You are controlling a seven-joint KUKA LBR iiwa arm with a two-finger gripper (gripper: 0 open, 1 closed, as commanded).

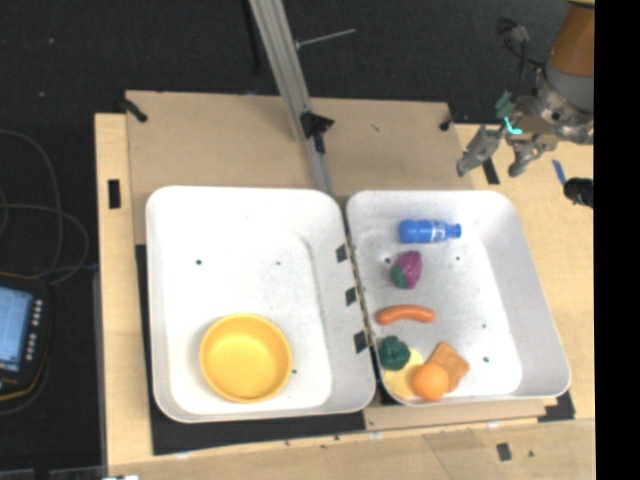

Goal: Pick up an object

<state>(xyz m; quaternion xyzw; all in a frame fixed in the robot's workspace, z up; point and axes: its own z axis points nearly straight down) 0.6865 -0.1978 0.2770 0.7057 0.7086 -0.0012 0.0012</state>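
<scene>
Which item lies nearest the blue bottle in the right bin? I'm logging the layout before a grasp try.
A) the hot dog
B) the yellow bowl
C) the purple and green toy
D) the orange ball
C: the purple and green toy lies just below the blue bottle in the right bin, closer than the hot dog or the orange ball.

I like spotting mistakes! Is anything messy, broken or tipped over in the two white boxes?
Nothing looks spilled or broken. The blue bottle lies on its side in the right bin, and the yellow bowl sits upright in the left bin.
</scene>
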